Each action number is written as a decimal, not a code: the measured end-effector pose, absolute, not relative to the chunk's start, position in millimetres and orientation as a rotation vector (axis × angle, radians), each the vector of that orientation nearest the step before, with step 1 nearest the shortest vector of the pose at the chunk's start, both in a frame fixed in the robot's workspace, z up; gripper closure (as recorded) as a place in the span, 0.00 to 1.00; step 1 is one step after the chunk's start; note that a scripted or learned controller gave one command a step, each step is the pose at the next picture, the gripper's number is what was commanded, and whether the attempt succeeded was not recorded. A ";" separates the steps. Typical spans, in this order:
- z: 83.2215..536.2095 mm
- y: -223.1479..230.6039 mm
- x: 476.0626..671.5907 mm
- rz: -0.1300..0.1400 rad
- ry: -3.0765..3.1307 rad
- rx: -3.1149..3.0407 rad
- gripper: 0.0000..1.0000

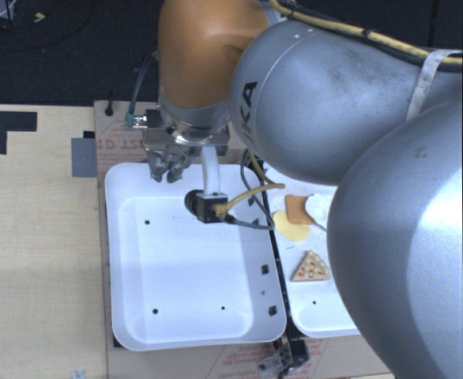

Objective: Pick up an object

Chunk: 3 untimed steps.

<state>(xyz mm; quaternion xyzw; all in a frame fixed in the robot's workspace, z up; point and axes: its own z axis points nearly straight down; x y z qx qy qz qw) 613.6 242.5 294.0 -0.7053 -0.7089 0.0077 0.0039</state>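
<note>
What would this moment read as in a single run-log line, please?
gripper: over left bin rear edge, nothing held | right bin: pizza slice toy, yellow piece

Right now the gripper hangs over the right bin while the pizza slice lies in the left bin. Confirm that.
Not quite: the bins are swapped. The camera view shows the gripper over the far edge of the left bin, and the triangular pizza slice lies in the right bin, near a yellow and an orange piece.
</note>
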 end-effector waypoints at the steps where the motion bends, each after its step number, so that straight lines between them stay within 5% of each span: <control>1: 211.2 233.6 642.8 0.016 -2.216 -2.221 1.00; 3: 117.3 225.6 642.6 0.010 -2.219 -2.219 1.00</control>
